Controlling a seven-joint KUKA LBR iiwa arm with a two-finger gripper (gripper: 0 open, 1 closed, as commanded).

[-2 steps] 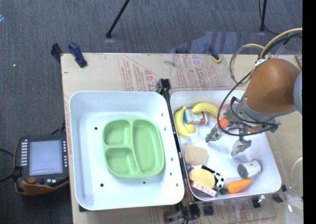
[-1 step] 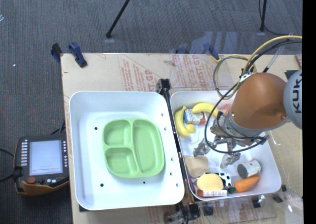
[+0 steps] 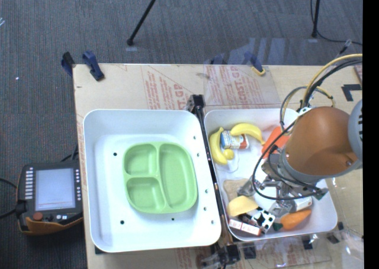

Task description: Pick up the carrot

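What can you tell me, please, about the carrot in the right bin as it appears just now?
The carrot is a small orange piece, smooth and plastic-looking, tapered toward its right end. It lies nearly flat, slightly tilted, in the near right corner of the right bin, close to the front wall. A black-and-white die sits just to its left. The claw hangs just above and behind it; no fingers are seen around the carrot.

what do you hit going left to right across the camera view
teach pendant → green divided plate in the left bin → bananas → yellow wedge → carrot
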